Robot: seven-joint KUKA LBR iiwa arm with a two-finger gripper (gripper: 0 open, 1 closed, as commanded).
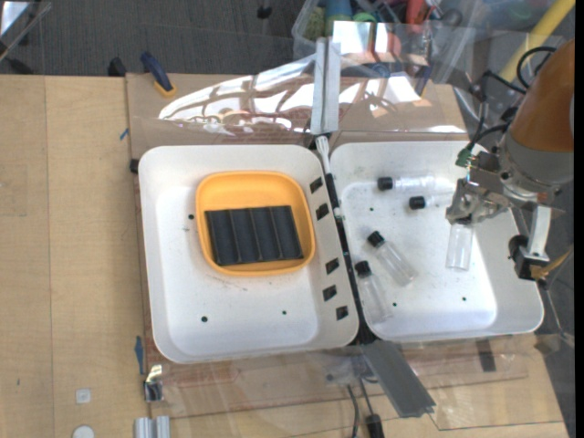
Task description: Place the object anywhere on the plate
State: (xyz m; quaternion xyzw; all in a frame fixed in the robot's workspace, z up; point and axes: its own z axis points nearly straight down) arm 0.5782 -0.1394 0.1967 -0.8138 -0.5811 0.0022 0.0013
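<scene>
An orange plate (pixel 255 186) sits in the left bin (pixel 169 245), with a black ridged block (pixel 253 234) lying on it. Several clear vials with black caps lie in the right bin (pixel 474 313). One vial (pixel 458 247) lies upright in the view, directly under my gripper (pixel 467 210) near the bin's right side. The vial's top end meets the gripper's tip, and I cannot make out whether it is held. Another vial (pixel 391 256) lies mid-bin, one (pixel 371 290) lies near the divider, and one (pixel 408 183) lies toward the back.
The ridge between the bins (pixel 330 235) carries black clips. The arm's orange band (pixel 547 108) rises over the right bin's far right corner. A clear tub of coloured items (pixel 401 7) stands behind the bins.
</scene>
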